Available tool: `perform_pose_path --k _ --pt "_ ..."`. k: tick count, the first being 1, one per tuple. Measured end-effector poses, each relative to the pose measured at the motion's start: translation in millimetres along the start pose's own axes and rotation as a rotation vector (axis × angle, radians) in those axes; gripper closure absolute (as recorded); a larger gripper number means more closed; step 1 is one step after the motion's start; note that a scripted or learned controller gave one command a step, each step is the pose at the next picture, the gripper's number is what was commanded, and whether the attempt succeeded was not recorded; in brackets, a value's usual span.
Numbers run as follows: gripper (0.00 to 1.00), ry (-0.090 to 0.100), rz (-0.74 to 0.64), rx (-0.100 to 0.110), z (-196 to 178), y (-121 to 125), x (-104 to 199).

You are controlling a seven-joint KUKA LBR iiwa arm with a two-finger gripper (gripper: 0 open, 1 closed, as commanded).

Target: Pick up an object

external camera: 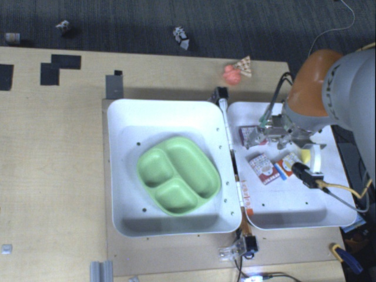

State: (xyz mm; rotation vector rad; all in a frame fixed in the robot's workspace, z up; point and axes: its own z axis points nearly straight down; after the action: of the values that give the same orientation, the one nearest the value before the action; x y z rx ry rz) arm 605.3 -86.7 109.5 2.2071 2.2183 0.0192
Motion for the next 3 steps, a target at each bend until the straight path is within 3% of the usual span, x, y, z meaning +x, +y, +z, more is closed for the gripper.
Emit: perform_pose_path --k 1,2,3 --pt "1.0 0.001 -0.001 -0.004 -11.1 1.6 1.0" --pt "0.0 0.001 -0.002 -0.004 -10.9 1.5 1.0" --pt "1.0 0.002 -0.003 -0.008 -22.0 3.1 2.2"
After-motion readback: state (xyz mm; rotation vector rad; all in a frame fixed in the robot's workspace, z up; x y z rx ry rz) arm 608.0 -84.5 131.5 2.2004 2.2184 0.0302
